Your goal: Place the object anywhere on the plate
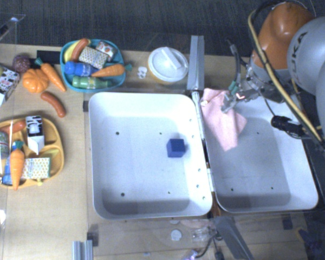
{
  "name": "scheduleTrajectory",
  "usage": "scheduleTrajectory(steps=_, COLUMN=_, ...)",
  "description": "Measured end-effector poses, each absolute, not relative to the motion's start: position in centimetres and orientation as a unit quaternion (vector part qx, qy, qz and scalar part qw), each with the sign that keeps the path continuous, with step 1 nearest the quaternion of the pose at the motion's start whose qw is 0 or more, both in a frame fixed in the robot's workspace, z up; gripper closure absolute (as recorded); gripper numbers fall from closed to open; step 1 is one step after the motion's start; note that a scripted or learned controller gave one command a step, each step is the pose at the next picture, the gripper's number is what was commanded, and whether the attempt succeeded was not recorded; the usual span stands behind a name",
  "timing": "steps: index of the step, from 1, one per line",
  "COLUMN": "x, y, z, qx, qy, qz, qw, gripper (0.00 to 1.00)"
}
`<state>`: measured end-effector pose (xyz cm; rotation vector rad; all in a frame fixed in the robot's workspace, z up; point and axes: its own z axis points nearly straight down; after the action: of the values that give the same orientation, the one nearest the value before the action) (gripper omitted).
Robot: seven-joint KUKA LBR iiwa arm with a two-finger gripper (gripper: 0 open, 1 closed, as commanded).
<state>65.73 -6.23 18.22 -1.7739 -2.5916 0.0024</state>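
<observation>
A pink cloth [223, 124] hangs bunched over the top left of the right bin [271, 194], and its upper edge reaches across the rim between the bins. My gripper [228, 104] comes in from the right and sits at the cloth's upper part, its fingers pinched together on a fold of the fabric. A small blue cube [176, 147] lies on the floor of the left bin [124, 194], right of centre. A round white plate-like dish [168, 64] stands on the bench behind the left bin.
A blue bowl of toy food [92, 65] stands at the back left. A yellow tray of toy food [25, 151] is at the far left. Loose toy vegetables [42, 83] lie between them. A metal post [194, 64] rises between the bins at the back.
</observation>
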Motion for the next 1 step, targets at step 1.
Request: scheduleTrajectory(steps=1, x=65.81, y=-6.05, z=22.21, qx=-0.561, qy=-0.828, qz=0.0004, qw=0.0, gripper=1.0)
